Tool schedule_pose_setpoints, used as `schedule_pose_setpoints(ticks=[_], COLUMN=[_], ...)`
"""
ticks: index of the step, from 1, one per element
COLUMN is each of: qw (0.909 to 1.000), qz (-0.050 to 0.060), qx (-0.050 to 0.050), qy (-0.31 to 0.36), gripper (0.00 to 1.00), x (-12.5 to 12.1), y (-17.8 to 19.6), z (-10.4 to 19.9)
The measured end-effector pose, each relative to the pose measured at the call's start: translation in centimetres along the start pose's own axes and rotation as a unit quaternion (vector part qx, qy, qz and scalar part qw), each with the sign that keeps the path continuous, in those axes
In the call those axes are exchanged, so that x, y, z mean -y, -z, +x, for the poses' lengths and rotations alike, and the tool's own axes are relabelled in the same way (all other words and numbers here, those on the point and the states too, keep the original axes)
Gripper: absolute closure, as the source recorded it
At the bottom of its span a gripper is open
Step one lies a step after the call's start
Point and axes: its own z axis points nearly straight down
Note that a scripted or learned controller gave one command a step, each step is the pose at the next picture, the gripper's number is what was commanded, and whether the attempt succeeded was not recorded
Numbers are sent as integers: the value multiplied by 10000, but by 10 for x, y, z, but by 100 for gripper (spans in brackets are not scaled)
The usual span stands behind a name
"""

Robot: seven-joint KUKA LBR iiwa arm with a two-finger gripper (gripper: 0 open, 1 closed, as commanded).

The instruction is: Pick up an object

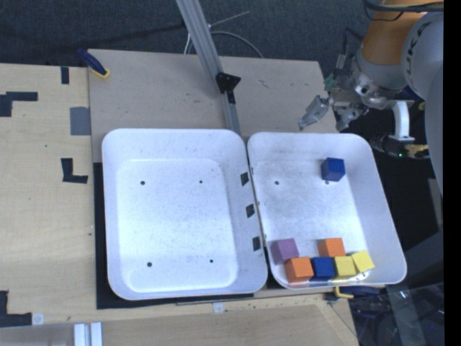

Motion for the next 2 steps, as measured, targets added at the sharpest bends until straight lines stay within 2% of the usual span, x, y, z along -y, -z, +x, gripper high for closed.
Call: schedule_pose_setpoints(ticks=[1,2], qw=[10000,10000], qz=[-2,35], qx=[7,-11], qy=[-31,-10], gripper=[0,0], x=[-3,-2], y=[-12,-108], z=[-62,-70])
